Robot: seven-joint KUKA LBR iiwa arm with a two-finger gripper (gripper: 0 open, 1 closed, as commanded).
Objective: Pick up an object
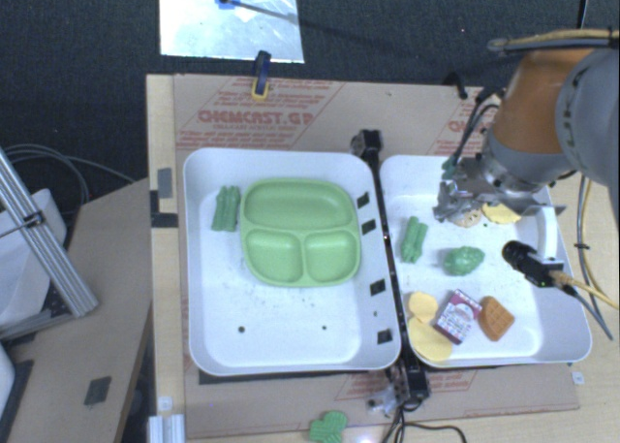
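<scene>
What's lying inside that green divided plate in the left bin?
The green three-compartment plastic plate shows bare green in all three sections. A green ridged toy piece lies beside it on the shallow white left bin floor. What's underneath the plate is covered.

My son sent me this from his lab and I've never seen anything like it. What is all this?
It is one picture from a camera above a bench, looking down at a slant. The grey and orange machine on the right is a robot arm; its gripper hangs low over the right bin, which holds toy food, among them a green stick, a green lump and a small red box. The left bin holds a green divided plate. I cannot tell whether anything is held.
</scene>
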